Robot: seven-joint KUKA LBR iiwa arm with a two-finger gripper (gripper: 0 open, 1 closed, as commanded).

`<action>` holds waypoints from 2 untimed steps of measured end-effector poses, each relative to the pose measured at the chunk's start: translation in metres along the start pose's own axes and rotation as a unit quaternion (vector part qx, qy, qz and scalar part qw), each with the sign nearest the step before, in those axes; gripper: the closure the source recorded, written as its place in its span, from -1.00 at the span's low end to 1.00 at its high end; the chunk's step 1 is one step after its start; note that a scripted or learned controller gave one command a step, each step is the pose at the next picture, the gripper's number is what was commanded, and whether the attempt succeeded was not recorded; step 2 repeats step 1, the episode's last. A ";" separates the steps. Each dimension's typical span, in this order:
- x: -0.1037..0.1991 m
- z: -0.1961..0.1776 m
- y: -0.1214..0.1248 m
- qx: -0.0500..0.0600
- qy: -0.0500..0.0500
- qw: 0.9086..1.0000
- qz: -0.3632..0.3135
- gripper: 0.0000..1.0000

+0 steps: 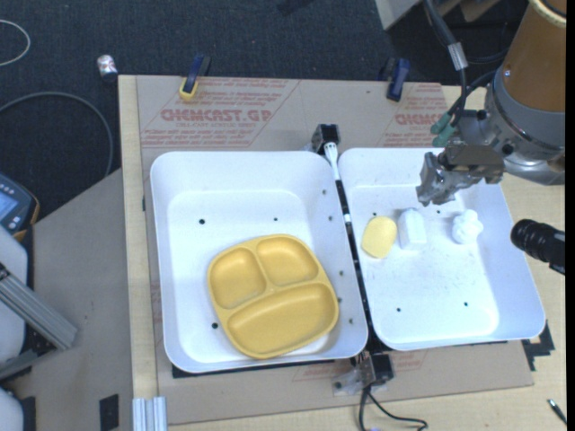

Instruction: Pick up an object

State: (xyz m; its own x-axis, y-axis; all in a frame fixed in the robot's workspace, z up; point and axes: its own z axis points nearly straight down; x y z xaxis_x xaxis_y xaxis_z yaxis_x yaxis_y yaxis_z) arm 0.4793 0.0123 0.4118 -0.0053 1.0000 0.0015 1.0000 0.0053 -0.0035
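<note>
In the right bin [467, 317] lie three small objects: a yellow oval piece [379, 237], a white block [412, 229] right beside it, and a white lumpy piece [466, 227] further right. My gripper [437, 192] hangs over the bin's far part, just above and behind the white block and the lumpy piece. I see nothing between its fingers. The left bin [180, 196] holds a yellow divided plate [270, 294] with three compartments.
A black rod [338, 182] runs along the seam between the two bins. Clamps [190, 76] sit on the cardboard at the back. A black cylinder [537, 238] juts in at the right edge beside the right bin.
</note>
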 end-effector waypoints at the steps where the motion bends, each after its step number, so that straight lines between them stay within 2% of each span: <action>1: 0.078 -0.005 0.000 -0.003 0.000 1.000 -0.002 1.00; 2: 0.078 -0.005 0.000 -0.003 0.000 1.000 -0.002 1.00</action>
